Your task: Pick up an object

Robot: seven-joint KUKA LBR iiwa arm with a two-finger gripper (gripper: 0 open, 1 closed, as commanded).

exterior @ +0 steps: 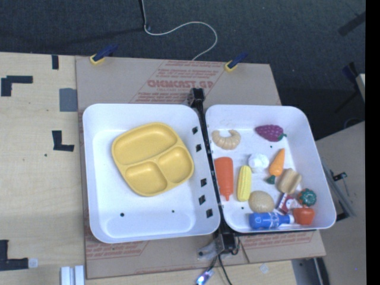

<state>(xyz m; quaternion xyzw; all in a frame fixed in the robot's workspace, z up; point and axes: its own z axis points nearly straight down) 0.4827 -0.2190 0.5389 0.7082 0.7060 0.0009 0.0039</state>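
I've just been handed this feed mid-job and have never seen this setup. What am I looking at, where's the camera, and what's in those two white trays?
One fixed camera looks down at a slant on a bench with two shallow white bins side by side. The left bin holds a yellow divided plate. The right bin holds toy food: an orange hot dog, a corn cob, purple grapes, a carrot, a croissant, a potato and a blue bottle. Nothing has been lifted yet.

Red print on cardboard sheet under the bins, upside down from this view, too blurred to read for sure. Blue bottle has a label, illegible. No other text readable.
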